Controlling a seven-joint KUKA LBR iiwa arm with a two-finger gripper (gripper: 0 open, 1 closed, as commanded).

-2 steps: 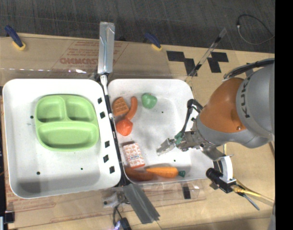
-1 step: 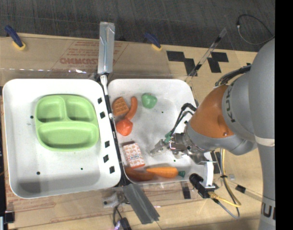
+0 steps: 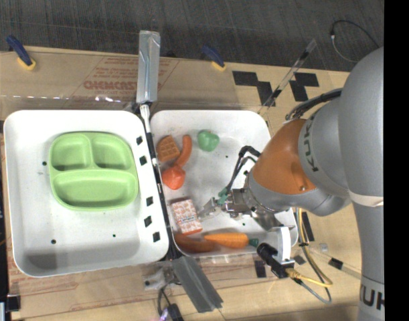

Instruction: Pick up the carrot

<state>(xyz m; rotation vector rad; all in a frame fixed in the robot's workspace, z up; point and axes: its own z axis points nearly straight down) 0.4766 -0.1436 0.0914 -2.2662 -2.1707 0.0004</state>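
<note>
The orange carrot [image 3: 225,240] lies flat along the front wall of the right bin [image 3: 248,122], its tip pointing right. My gripper [image 3: 211,208] hangs over the bin floor just beyond the carrot, a little to its left and apart from it. The gripper points left toward a small printed box [image 3: 185,215]. The orange-banded wrist [image 3: 284,166] fills the bin's right side and hides that part of the floor.
In the right bin are also a brown sausage [image 3: 193,245] left of the carrot, a red vegetable [image 3: 173,177], a waffle [image 3: 167,147], an orange sausage [image 3: 185,150] and a green pepper [image 3: 207,140]. The left bin [image 3: 23,179] holds a green divided plate [image 3: 94,169].
</note>
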